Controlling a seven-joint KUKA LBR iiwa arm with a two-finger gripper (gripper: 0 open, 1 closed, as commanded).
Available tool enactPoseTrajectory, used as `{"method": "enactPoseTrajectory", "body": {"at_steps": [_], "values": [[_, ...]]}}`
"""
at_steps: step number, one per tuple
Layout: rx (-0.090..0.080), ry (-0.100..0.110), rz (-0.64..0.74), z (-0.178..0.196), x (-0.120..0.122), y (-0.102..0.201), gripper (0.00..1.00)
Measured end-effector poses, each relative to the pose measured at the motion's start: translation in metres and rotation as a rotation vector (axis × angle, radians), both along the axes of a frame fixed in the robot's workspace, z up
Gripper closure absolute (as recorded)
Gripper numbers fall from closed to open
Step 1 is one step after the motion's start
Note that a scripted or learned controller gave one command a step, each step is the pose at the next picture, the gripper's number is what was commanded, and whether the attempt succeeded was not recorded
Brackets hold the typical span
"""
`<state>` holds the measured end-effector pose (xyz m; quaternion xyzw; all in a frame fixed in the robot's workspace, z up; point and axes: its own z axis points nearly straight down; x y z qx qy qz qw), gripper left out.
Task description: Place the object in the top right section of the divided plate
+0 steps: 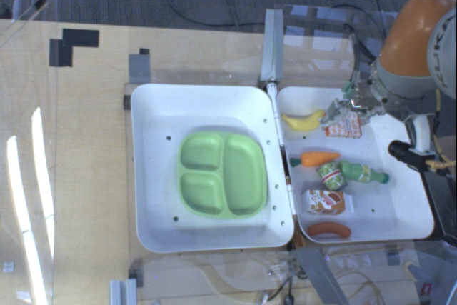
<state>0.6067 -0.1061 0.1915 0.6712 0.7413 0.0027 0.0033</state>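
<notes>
Plate, green and divided, sat in the middle of the left bin, well apart from the arm. Reached in over the far end of the right bin, with the gripper hung at the upper edge of a red-and-white packet, touching it or nearly so, and a banana just beside. Could not tell whether clenched or released, nor whether anything was held. Judged the step as the pick, with the packet the likely object. Lay nearer the front: green bottle, carton, carrot, sausage, small can. Called next for a firm hold, a lift clear of the bin walls, and a carry across to the plate's top right section.
</notes>
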Motion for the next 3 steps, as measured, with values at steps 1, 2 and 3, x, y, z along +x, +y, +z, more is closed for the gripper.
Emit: {"method": "enactPoseTrajectory", "body": {"at_steps": [1,2,3], "values": [[0.0,0.003,0.059,-0.006,-0.062,0.049,1.0],[0.001,0.003,0.043,-0.006,-0.077,0.133,1.0],[0.001,0.003,0.042,-0.006,-0.077,0.133,0.0]]}}
